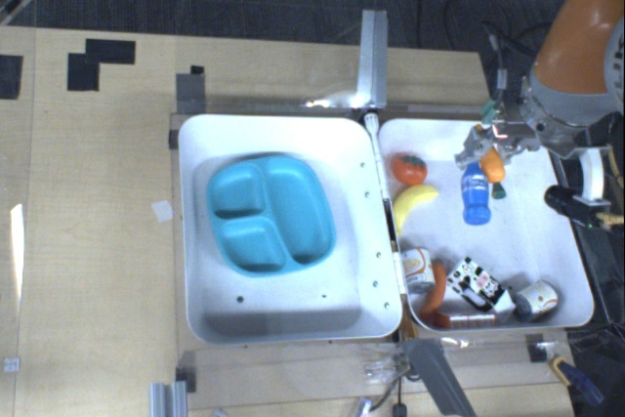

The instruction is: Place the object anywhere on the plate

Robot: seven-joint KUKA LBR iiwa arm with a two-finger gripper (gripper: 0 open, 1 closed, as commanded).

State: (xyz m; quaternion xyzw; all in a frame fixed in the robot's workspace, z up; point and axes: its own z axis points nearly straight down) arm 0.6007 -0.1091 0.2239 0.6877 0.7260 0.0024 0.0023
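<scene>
Your pincer point(491, 149) is hovering over the right bin point(576, 303) with something small and orange point(494, 167) sitting at its tip; you cannot tell whether it is actually gripping it. Just below, nearly touching, a blue bottle point(475, 196) is standing. The orange piece is looking light, smooth and likely slippery, so be pinching its middle. The blue plate point(269, 213) is waiting well off to the left.

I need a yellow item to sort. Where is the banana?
The banana lies in the right bin, near the divider, just below the tomato.
</scene>
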